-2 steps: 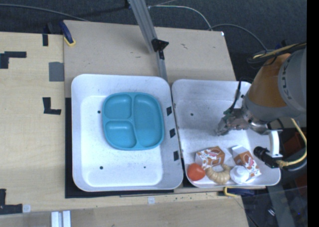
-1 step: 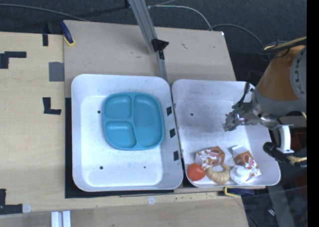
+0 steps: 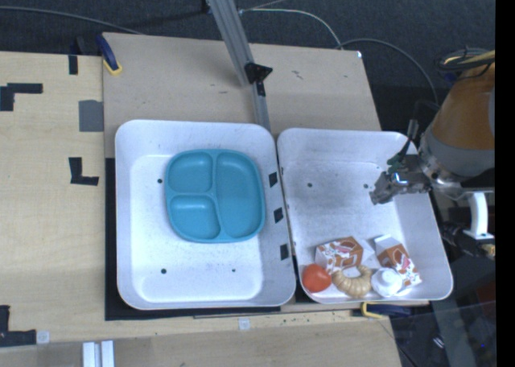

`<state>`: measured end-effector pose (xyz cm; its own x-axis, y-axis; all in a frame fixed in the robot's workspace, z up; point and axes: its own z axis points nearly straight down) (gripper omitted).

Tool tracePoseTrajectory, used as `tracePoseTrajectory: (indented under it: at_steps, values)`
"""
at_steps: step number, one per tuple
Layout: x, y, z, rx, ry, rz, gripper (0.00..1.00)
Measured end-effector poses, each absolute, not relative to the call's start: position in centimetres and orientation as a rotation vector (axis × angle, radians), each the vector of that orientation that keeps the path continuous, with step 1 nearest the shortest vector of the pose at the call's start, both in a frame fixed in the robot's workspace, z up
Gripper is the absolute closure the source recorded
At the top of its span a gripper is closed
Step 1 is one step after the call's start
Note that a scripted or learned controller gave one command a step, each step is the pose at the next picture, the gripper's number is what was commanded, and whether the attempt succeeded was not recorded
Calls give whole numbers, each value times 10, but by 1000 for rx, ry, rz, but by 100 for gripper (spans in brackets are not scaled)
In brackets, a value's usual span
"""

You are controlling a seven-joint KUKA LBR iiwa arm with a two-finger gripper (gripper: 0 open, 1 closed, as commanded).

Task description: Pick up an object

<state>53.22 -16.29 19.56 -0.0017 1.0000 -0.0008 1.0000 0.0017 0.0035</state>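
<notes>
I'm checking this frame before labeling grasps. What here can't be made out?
- Gripper: small and dark in the camera view, too blurred to tell the finger state or whether it holds anything.
- Arm: cut off by the right edge.
- Toy food in the right bin: pieces crowd together and overlap; too small to identify each.
- Blue plate: compartments' contents clear, nothing hidden.

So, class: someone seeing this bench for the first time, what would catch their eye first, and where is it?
Probably the turquoise three-compartment plastic plate, lying alone in the left white bin. Next, the cluster of small toy foods, red, orange and white, along the near edge of the right white bin. The orange-banded grey arm reaches in from the right.
</notes>
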Motion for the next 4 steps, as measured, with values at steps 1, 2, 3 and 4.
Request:
tracePoseTrajectory:
  at_steps: [1, 2, 3, 4]
  values:
    - [533, -163, 232, 2217, 2221, 3, 100]
    - [543, -115, 239, 2215, 2230, 2, 100]
    - [555, -70, 237, 2216, 2230, 0, 100]
    - [557, -5, 236, 2214, 2232, 0, 100]
